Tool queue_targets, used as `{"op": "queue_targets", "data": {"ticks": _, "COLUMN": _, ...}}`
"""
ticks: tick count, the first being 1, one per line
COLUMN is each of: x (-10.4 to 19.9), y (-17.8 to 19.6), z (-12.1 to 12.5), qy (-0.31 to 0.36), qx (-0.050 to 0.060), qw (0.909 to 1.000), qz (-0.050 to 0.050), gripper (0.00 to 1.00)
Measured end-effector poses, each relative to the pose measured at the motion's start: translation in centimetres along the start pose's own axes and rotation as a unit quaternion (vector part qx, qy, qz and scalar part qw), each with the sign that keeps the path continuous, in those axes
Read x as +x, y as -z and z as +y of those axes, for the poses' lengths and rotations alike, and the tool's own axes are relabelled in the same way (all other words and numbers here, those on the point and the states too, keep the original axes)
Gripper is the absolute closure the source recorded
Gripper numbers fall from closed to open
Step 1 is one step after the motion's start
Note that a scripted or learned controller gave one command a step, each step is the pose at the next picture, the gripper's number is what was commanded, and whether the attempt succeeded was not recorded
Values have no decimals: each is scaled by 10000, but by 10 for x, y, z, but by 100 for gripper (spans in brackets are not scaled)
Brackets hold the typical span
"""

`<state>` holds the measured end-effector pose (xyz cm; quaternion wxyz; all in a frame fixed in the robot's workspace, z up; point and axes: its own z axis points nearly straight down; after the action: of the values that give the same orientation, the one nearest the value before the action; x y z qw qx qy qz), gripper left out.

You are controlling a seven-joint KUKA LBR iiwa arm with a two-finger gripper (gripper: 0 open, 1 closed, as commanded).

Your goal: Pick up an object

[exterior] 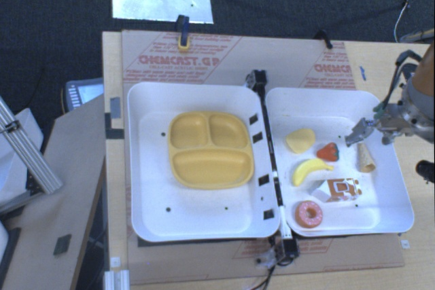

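Ice-cream cone (366,158), tan, lies in the right bin (394,214) just below the gripper (372,130), apart from it. Gripper's two fingers stand spread, nothing between them, over the bin's far right side. Left of the gripper: red strawberry (328,151), then a pale yellow lump (300,140). Lower left: banana (309,170), an orange-printed card (342,189), pink doughnut (309,214). Far left, the other bin (146,214) holds a yellow divided plate (209,150).

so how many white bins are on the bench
2. The left bin holds a yellow divided plate; the right bin holds the toy food. None looks hidden.
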<state>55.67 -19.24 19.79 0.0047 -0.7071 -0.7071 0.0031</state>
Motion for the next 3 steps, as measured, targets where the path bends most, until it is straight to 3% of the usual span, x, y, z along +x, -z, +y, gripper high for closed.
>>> {"op": "queue_targets", "data": {"ticks": 1, "x": 0, "y": 7, "z": 3, "qy": 17, "qx": -59, "qw": 10000, "qz": -14, "gripper": 0}}
{"op": "queue_targets", "data": {"ticks": 3, "x": 6, "y": -95, "z": 6, "qy": 7, "qx": -46, "qw": 10000, "qz": -8, "gripper": 0}}
